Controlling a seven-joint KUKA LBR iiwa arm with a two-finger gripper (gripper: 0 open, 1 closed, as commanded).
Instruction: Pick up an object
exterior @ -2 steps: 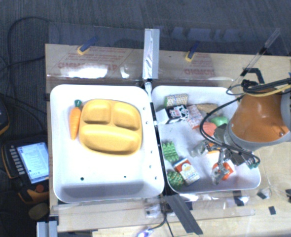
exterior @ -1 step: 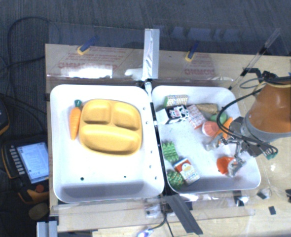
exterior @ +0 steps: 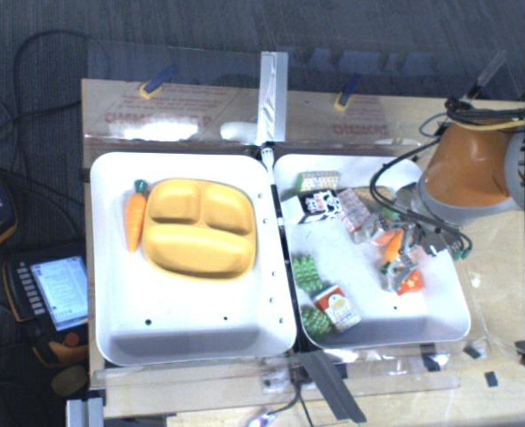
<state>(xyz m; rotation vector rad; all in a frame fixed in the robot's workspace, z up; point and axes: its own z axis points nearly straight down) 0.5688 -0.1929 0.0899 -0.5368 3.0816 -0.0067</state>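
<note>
My gripper (exterior: 399,258) hangs low over the right part of the right bin (exterior: 440,326), under the arm's orange band (exterior: 465,169). A small orange piece (exterior: 389,241) lies right beside it on its left, and a red-orange piece (exterior: 410,282) sits just below it. Whether either one is in the gripper I cannot make out. Further left in this bin are a clear packet (exterior: 355,212), a black-and-white carton (exterior: 321,204), a pale box (exterior: 319,182), two green toys (exterior: 306,272) (exterior: 316,322) and a small red and white carton (exterior: 337,307).
The left bin (exterior: 120,327) holds a yellow divided tray (exterior: 200,228) with a toy carrot (exterior: 135,217) along its left side. A rim (exterior: 280,238) separates the two bins. Black cables (exterior: 396,172) loop by the arm at the right bin's far corner.
</note>
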